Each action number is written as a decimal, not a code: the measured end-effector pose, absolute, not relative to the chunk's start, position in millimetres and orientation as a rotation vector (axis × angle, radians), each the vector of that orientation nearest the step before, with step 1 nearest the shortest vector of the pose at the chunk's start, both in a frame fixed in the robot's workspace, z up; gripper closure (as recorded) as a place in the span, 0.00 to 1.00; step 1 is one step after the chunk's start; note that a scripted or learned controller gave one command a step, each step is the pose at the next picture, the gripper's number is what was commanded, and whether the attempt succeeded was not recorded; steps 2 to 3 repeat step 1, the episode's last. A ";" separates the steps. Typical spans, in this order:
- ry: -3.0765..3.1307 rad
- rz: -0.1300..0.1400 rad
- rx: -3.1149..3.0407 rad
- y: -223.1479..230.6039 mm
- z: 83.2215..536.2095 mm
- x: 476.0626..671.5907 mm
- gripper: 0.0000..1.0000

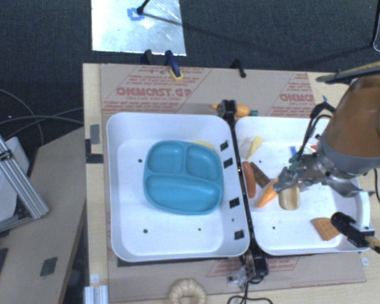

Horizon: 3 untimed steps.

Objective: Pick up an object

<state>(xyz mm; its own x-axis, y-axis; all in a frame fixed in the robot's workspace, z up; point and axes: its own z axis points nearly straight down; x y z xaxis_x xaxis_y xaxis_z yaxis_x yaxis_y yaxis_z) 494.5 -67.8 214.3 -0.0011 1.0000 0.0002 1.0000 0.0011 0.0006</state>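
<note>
The gripper (285,183), whose state cannot be told, is lowered over the carrot (266,196); closing and lifting are needed.

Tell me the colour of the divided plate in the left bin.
Light blue. The divided plate shows plainly in the camera view, lying flat in the white left bin.

Even, fairly bright overhead light fills the scene, and the white bins (177,249) come close to washing out. A reflective sheet (137,18) at the top throws patchy glare, while the dark floor stays dim. The picture is slightly soft throughout, with faint shadows under objects.
</note>
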 end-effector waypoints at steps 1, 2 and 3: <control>2.226 0.001 2.217 -62.6 215.5 491.7 1.00; 2.226 0.001 2.217 -62.6 215.5 491.7 1.00; 2.226 0.001 2.217 -62.6 215.5 491.7 1.00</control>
